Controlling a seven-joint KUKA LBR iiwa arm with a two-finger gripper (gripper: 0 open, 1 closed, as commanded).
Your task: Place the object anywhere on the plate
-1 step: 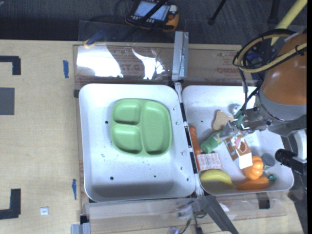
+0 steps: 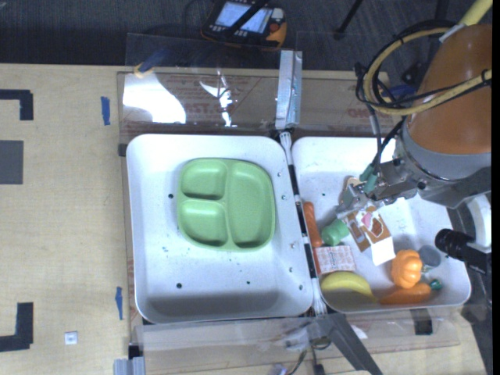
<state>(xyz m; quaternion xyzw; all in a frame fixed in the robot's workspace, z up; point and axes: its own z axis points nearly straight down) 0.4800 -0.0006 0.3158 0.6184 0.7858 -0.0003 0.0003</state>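
Gripper (image 2: pixel 361 194) hung low in the right bin (image 2: pixel 332 156), and I could not tell its state. Just near of it lay a green block (image 2: pixel 337 230) and a small carton (image 2: pixel 372 233); nearer still, a banana (image 2: pixel 345 284), a little pumpkin (image 2: pixel 406 269) and a carrot (image 2: pixel 405 294). The green plate (image 2: pixel 227 202) sat in the left bin (image 2: pixel 148 209).
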